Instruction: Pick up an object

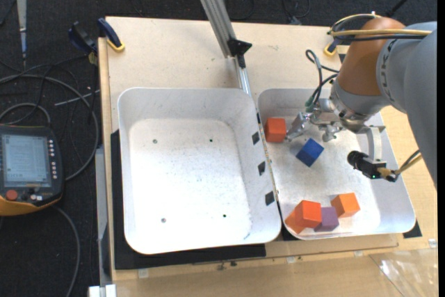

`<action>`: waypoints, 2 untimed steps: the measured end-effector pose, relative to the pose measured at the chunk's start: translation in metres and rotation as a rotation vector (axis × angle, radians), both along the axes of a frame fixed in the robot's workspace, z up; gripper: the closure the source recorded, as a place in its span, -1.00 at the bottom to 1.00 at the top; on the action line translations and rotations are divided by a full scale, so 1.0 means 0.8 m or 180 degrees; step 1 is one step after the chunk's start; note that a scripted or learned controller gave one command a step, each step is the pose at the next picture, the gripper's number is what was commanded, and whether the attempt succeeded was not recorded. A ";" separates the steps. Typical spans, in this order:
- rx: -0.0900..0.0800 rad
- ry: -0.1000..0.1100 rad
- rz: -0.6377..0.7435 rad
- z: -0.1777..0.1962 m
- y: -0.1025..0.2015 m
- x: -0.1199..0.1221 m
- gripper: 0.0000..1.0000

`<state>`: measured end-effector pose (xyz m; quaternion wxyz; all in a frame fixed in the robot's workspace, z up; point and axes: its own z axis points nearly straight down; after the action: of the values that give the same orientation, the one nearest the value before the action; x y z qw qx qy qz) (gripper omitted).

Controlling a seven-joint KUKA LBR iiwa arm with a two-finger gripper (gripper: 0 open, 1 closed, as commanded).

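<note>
Seemingly matte, a blue cube (309, 151) sits below the metal pincer (311, 123).

Bright even light, soft shadows, pic slightly grainy.

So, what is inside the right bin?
The right bin holds five blocks: a red one and a blue one near the gripper, then two orange and a purple one at the near edge. The arm covers the far right part.
</note>
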<state>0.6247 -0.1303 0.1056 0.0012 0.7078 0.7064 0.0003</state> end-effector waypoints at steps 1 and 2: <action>0.0000 0.0004 0.0003 -0.012 0.022 -0.052 -1.00; 0.0001 -0.0003 0.0002 0.000 0.021 -0.050 1.00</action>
<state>0.5850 -0.1131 0.1060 0.0013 0.7077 0.7065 0.0007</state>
